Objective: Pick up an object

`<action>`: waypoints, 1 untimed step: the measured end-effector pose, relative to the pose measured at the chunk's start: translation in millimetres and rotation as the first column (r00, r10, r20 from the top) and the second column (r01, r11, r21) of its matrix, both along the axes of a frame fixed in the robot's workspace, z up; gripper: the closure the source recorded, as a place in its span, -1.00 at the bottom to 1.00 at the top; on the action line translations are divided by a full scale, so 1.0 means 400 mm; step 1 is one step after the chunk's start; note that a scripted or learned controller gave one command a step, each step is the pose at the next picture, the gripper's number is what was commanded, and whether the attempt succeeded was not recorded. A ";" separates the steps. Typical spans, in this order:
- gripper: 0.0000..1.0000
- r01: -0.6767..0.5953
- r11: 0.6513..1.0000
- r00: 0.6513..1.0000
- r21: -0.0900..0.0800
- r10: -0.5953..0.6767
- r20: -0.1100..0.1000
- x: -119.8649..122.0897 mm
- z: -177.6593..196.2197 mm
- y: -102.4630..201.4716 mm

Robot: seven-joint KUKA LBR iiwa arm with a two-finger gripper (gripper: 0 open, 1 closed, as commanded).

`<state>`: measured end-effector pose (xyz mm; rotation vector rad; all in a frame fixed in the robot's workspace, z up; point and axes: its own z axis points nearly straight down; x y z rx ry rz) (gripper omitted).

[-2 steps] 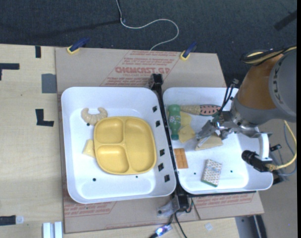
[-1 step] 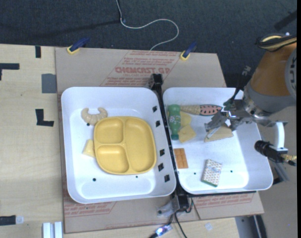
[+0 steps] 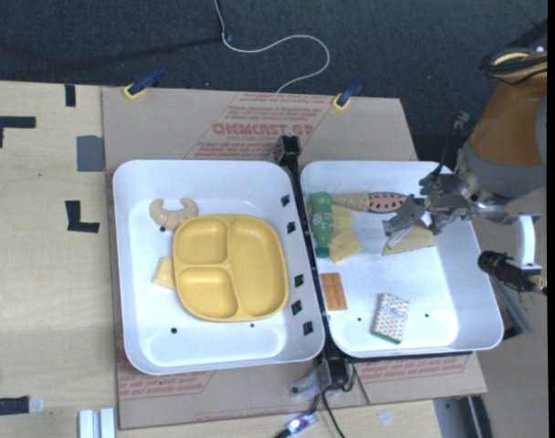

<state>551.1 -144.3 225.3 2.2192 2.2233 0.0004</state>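
In the right bin [image 3: 460,336], a patterned box [image 3: 391,318] lies at 6 o'clock, well apart from the action. Towards 2 o'clock the gripper [image 3: 403,226] hangs over a pale wedge [image 3: 418,242], fingers slightly apart, apparently clamping nothing. Closing may skid off the wedge's slope, or snag the spotted fish-like toy [image 3: 373,201] just beyond at 12 o'clock.

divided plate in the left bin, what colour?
Yellow. The plate shows plainly in the camera view, lying in the left bin.

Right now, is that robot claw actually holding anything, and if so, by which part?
It cannot be told. The gripper sits low in the right bin, over a pale yellow wedge, but nothing is clearly seen between its tips.
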 end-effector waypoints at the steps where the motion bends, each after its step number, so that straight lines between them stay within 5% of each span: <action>1: 1.00 -0.003 1.000 1.000 0.001 0.003 -0.003 -0.015 -0.027 0.142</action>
